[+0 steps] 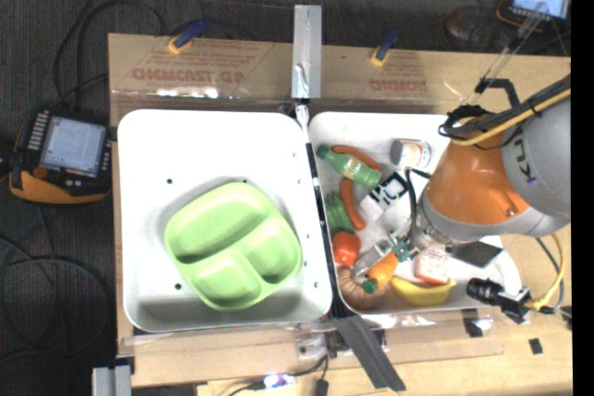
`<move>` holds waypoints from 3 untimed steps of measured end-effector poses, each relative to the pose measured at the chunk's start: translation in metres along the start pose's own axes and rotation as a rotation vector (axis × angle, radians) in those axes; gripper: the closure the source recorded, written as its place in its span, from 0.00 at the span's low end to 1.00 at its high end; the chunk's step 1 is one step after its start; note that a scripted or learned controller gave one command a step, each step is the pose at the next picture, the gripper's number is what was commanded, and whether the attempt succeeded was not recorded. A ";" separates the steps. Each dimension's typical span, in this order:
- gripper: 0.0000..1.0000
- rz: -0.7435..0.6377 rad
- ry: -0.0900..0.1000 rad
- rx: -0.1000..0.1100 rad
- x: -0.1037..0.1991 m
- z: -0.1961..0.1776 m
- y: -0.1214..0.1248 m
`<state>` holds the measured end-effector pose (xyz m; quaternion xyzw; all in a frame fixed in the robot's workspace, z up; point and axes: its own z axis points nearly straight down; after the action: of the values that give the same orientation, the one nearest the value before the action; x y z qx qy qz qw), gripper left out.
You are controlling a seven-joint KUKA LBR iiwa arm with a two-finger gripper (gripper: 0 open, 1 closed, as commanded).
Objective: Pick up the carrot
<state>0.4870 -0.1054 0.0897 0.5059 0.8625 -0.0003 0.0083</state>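
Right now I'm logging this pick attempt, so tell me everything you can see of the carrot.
The carrot is a small orange toy-like piece with a smooth, plastic look. It lies tilted in the lower part of the right bin, near its front wall. It sits in a crowded heap: a yellow banana just to its right and below, a red-orange vegetable to its left. The gripper hangs right above it, partly covering its upper end. Whether it is gripped cannot be told.

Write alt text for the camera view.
The gripper sits low in the right bin over a carrot, among a banana, a green bottle and other toy food. The left bin holds a green divided plate.
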 end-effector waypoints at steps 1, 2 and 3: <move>1.00 -0.002 0.007 -0.003 0.003 -0.009 0.002; 0.00 -0.001 0.005 -0.002 0.002 -0.009 0.002; 0.00 0.177 0.009 -0.001 0.005 0.000 0.003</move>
<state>0.4872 -0.1000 0.0894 0.5800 0.8146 0.0034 0.0046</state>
